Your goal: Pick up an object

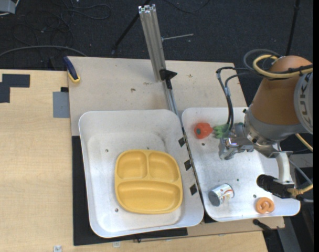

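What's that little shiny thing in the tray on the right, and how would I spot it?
Start at the right white bin, beside the one holding the yellow divided plate. Near its front edge lies a small silver can, tipped on its side. It is the only metallic item there; its neighbours are an orange ring and a red-orange toy.

Left bin (91,193): divided plate (148,181) lying in its middle. Right bin (243,177): strawberry (202,130) sitting at the far left corner (gripper (230,147) hanging just right of it), can (221,194) lying near front, ring (264,206) resting at front right.
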Robot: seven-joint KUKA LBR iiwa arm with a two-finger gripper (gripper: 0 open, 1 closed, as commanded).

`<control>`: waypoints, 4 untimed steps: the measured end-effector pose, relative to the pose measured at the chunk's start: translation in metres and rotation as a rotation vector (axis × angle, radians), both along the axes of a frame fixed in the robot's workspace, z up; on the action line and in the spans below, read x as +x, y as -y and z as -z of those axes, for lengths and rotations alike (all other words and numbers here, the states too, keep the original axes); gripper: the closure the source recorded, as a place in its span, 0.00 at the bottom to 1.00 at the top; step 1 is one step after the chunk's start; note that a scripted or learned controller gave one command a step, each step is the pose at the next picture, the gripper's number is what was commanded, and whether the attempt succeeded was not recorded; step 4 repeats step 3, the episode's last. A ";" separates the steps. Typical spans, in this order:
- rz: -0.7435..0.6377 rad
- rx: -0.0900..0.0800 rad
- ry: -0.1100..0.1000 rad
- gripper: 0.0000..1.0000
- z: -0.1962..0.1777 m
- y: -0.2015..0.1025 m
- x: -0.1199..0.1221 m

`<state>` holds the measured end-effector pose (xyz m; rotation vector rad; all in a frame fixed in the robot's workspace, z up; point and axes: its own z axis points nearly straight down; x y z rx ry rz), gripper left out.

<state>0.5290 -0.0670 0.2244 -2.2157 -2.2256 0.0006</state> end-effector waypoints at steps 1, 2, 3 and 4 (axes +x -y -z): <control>-0.001 0.001 -0.001 1.00 -0.007 -0.056 0.017; 0.000 0.001 0.000 1.00 -0.016 -0.105 0.039; -0.001 0.001 0.000 1.00 -0.018 -0.158 0.056; -0.001 0.001 0.000 1.00 -0.018 -0.158 0.056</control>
